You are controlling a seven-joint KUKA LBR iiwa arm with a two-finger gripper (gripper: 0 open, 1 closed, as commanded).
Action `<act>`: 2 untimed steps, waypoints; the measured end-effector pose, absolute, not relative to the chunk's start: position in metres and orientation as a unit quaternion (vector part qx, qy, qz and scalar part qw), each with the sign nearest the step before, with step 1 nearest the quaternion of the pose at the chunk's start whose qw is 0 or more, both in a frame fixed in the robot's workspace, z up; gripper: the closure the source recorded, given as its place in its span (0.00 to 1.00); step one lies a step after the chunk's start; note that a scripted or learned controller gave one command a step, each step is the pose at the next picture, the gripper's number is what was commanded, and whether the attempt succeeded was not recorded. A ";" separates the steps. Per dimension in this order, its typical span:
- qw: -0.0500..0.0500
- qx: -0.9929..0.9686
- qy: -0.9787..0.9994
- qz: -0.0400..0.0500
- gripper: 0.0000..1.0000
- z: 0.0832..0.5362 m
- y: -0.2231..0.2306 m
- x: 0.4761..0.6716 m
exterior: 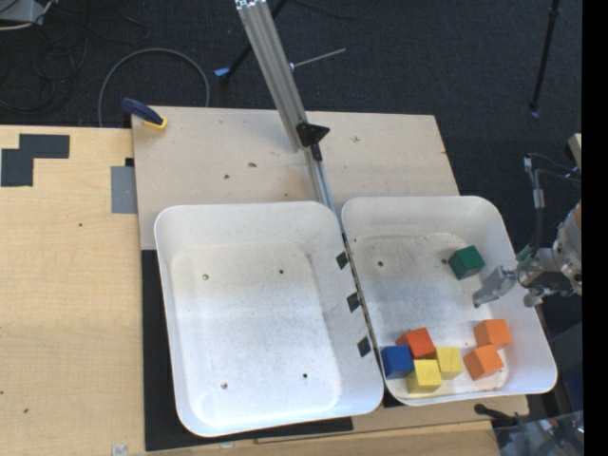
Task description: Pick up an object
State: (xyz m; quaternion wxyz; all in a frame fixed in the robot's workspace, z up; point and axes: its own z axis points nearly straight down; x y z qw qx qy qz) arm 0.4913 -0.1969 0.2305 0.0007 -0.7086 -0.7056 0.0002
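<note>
The right bin (418, 218) holds several cubes. A green cube (465, 262) lies alone toward its right side. Near the front sit a red-orange cube (416, 342), a blue cube (397, 360), two yellow cubes (427, 376) and two orange cubes (492, 332). My gripper (511, 291) hangs over the bin's right rim, just right of and below the green cube and above the orange ones. Its fingers (488, 288) stand open with nothing between them.
The left bin (247, 312) lies beside the right one, with black clips along the shared edge. A slanted aluminium bar (280, 74) rises from behind the bins. A blue and yellow clamp (142, 112) sits at the bench's far left corner.
</note>
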 end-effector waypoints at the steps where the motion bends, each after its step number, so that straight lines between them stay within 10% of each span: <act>1: -0.001 -0.708 -0.706 0.000 0.00 0.089 -0.168 0.488; 2: -0.001 -0.705 -0.709 -0.003 0.00 0.194 -0.092 0.489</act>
